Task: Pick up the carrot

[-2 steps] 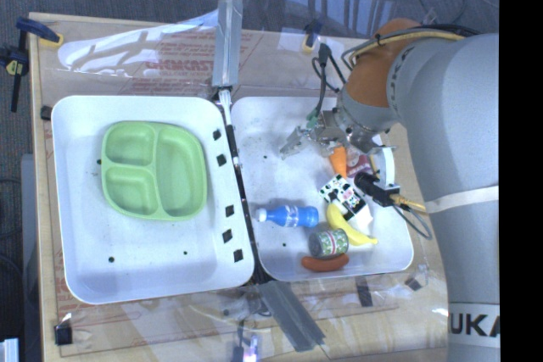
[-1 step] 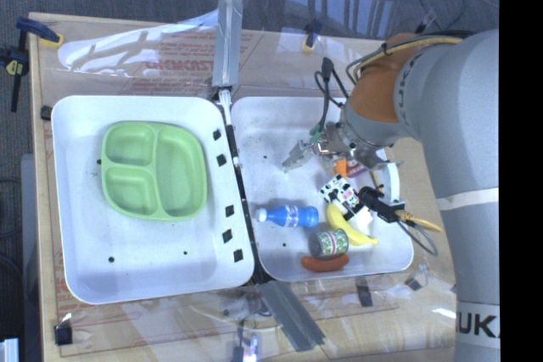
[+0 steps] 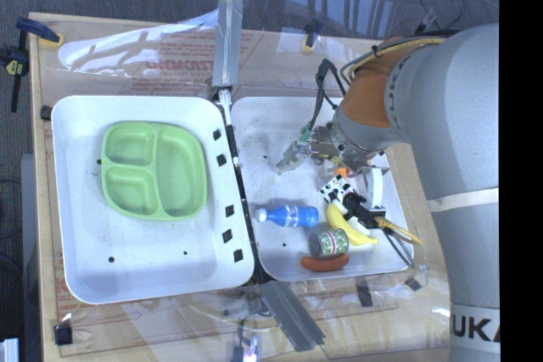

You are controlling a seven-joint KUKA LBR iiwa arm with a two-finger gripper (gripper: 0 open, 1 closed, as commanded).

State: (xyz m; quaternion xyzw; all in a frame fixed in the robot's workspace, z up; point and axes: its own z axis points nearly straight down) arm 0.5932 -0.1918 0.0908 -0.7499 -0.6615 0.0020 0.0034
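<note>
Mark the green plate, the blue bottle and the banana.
green plate [image 3: 182, 174], camera view, bare floor of its right compartment
blue bottle [image 3: 293, 217], camera view, middle of its body
banana [image 3: 344, 226], camera view, middle of its yellow curve

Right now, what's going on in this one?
The KUKA arm reaches into the right bin, its gripper over bare floor near the middle. The orange-red piece that looks like the carrot lies untouched at the front edge, beside a can, banana and blue bottle.
</note>
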